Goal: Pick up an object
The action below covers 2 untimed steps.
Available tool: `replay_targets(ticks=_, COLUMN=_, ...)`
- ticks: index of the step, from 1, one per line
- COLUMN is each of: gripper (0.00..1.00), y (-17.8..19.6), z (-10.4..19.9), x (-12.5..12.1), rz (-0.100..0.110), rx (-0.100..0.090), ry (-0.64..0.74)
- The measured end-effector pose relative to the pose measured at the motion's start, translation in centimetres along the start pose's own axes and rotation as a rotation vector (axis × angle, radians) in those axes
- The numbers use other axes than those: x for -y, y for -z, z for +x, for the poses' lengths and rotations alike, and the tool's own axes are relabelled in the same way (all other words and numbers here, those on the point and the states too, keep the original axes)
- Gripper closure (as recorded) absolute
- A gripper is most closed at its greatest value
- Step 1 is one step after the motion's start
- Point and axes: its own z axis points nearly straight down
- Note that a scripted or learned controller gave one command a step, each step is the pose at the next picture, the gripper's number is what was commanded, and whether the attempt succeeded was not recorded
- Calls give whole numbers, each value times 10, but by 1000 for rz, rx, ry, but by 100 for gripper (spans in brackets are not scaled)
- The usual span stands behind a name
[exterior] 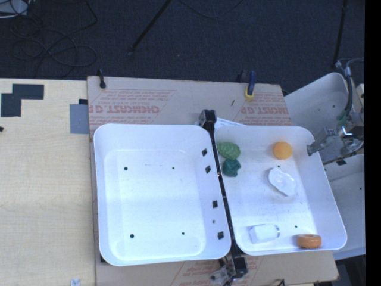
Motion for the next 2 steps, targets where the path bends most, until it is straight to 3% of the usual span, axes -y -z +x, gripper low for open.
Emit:
replay_targets(ticks=1, gripper=0, y=77, z=1, x=-48, rz=-6, rx=1, ry=4)
replay_targets(ticks=2, gripper=0, y=109, z=0, x=12, rz=1, rx=-1, ry=-2)
